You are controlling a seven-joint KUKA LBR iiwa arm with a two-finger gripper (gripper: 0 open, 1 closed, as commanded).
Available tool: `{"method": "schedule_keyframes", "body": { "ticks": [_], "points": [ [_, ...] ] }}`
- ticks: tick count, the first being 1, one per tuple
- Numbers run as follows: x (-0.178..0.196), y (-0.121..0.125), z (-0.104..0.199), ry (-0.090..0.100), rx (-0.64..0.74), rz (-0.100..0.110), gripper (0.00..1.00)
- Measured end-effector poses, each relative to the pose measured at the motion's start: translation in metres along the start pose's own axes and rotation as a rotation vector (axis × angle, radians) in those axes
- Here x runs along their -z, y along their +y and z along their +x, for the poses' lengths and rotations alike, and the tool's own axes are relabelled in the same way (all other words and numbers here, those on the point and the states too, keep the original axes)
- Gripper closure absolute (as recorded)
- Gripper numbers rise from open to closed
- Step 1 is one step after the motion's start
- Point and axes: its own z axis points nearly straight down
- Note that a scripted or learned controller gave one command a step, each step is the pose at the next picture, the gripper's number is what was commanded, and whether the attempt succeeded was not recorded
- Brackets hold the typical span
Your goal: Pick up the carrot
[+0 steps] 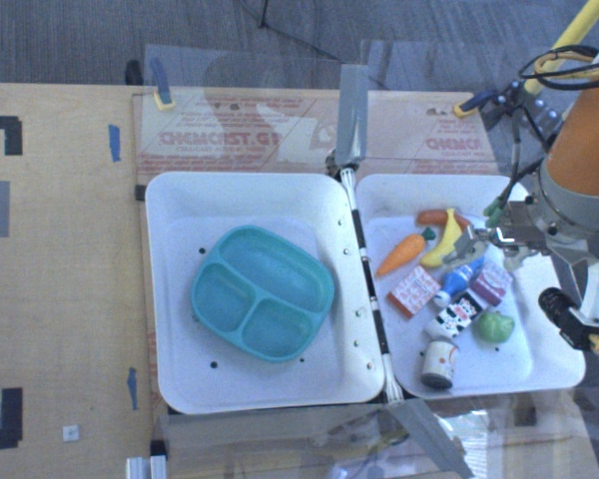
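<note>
While the gripper (476, 236) half hides the banana (441, 244), its jaws look empty and narrow; the carrot (401, 252) lies just beside, uncovered.

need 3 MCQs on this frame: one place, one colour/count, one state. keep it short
1. The carrot lies in:
A. the right bin
B. the left bin
C. the teal tray

2. Compartments in the teal tray:
A. two
B. three
C. five

3. The carrot is:
A. lifted clear of the bin
B. standing on the tray
C. lying on the bin floor

Key: A, it lies in the right bin beside the banana; B, three wells show; C, it rests flat, apart from the gripper.
</note>
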Motion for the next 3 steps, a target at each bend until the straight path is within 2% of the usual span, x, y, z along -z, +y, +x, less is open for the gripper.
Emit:
{"method": "schedule_keyframes", "body": {
  "ticks": [1,2,3],
  "points": [
    [-0.067,0.047,0.045,0.001,0.006,0.003,0.00],
    [-0.139,0.089,-0.009,0.000,0.062,0.000,0.00],
    [-0.174,0.101,-0.009,0.000,0.040,-0.007,0.00]
  ]
}}
